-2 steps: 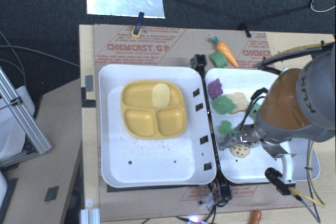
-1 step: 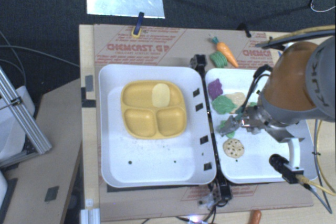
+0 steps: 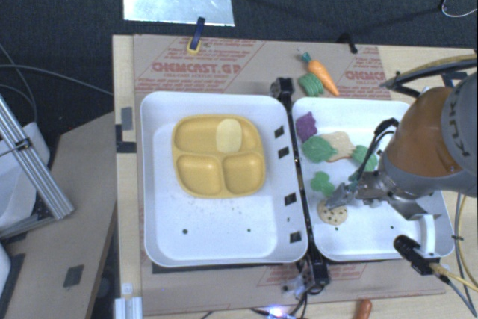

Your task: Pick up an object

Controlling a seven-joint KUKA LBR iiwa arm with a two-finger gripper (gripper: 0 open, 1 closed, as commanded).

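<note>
The hand [image 3: 341, 197] is hovering just above the cookie [image 3: 332, 214], seemingly mid-approach, needing to descend; whether it is spread or closed, I cannot tell.

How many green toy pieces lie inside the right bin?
3: one beside the purple piece, one above the cookie, one near the arm, partly covered. More may hide under the arm.
</note>
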